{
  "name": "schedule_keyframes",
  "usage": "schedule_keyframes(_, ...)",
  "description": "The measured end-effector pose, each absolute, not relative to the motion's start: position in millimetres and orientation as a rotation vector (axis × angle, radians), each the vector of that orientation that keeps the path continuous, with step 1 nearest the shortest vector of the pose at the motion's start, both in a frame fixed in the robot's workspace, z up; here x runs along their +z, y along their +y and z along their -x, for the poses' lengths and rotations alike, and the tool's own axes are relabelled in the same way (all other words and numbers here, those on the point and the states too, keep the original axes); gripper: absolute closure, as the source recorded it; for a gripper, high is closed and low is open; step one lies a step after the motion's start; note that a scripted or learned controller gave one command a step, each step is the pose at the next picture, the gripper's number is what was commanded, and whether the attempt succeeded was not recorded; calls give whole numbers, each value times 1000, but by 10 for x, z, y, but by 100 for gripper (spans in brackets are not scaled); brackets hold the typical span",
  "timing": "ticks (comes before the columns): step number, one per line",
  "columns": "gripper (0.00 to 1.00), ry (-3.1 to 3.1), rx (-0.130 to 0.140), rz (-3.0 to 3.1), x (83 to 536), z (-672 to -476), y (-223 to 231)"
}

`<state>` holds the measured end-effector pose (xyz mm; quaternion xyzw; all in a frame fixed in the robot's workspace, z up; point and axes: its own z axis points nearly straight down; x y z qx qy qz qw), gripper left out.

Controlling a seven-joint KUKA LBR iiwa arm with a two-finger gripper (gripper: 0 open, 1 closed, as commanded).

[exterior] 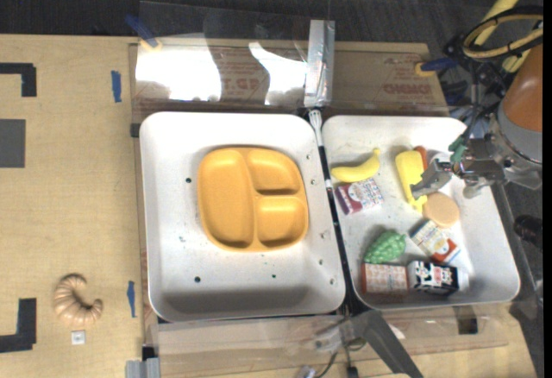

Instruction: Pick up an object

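The right bin (492, 264) holds several small items. Among them are a yellow banana (355, 167), a yellow block (409, 173), a round tan piece (442, 211), a purple-and-white packet (360, 193), a green lump (385, 245), a red-labelled can (385, 278) and a black-and-white carton (437, 277). My gripper (434, 177) reaches in from the right and hangs over the bin's upper middle, just right of the yellow block and above the tan piece. It is open, with nothing between its fingers.
The left bin (172, 264) carries a yellow divided plate (253, 197). A toy croissant (78, 299) lies on the bench at the far left. A small white-and-orange box (431, 238) sits between the tan piece and the carton. Yellow cables (509, 14) run at the top right.
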<state>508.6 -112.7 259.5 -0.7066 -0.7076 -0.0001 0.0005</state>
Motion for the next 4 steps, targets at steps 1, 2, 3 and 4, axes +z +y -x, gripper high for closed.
schedule_keyframes(1,0,-1986,4,2427,1797,-5415,-1016)
schedule_keyframes(2,0,-2430,-7,1999,877,-5423,-1313)
schedule_keyframes(3,0,-2308,-5,2136,870,-6304,-1048)
schedule_keyframes(4,0,-2490,-3,1926,1302,-6132,-1636)
